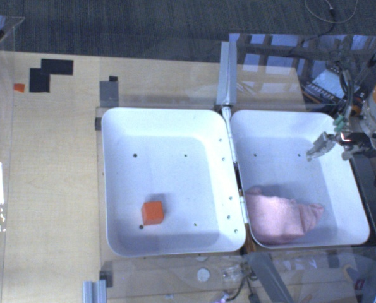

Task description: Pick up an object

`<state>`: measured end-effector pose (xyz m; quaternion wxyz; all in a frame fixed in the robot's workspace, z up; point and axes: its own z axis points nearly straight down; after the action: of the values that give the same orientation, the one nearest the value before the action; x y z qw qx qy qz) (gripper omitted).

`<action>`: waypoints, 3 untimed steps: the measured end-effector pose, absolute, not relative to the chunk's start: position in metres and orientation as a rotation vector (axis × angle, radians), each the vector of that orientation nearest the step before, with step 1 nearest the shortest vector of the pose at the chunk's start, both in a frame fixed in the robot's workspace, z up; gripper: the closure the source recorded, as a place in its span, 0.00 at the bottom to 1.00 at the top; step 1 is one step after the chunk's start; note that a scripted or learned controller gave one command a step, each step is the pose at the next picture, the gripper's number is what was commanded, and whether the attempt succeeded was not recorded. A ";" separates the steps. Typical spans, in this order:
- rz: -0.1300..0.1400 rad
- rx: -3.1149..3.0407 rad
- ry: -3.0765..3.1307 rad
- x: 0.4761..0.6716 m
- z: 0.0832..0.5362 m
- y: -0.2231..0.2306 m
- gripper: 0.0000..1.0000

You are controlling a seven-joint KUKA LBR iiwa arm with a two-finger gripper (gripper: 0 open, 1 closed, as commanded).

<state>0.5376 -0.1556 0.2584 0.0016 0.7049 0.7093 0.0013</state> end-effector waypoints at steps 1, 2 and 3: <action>0.011 2.203 2.228 0.540 0.270 -0.154 1.00; 0.011 2.203 2.228 0.540 0.270 -0.154 0.00; 0.003 2.081 2.349 0.491 0.189 -0.156 0.00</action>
<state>0.4914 -0.1562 0.1885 0.0017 0.6633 0.7484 0.0011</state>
